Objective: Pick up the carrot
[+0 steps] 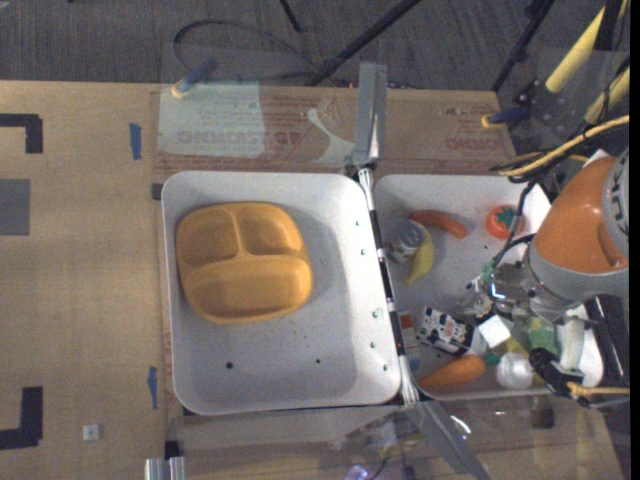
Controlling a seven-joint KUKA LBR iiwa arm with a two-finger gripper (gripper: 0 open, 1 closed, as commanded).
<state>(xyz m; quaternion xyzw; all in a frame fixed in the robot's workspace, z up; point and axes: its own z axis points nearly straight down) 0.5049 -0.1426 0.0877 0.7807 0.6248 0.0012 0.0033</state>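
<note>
Orange and tapered, the carrot lies on its side near the front edge of the right bin, at about seven o'clock within that bin, its thin end pointing toward nine o'clock and its thick end toward three. It rests just beside a dark patterned packet at its twelve o'clock and a white bottle at its three o'clock.

It looks like a moulded toy: probably light, stiff and smooth, so likely to slip or roll if pinched near the taper. The better hold is judged to be across the thick half, with the fingers closing on its long sides.

The gripper sits low over the clutter at roughly one o'clock from the carrot, near it but apart; whether it is wide or narrow I cannot tell.

By count: two white bins on the worktop; one yellow divided plate in the left bin; in the right bin one carrot, one red sausage-like piece, one tomato-like piece, one banana, one small can, one packet, one bottle. Smaller bits under the arm are too muddled to count.
</note>
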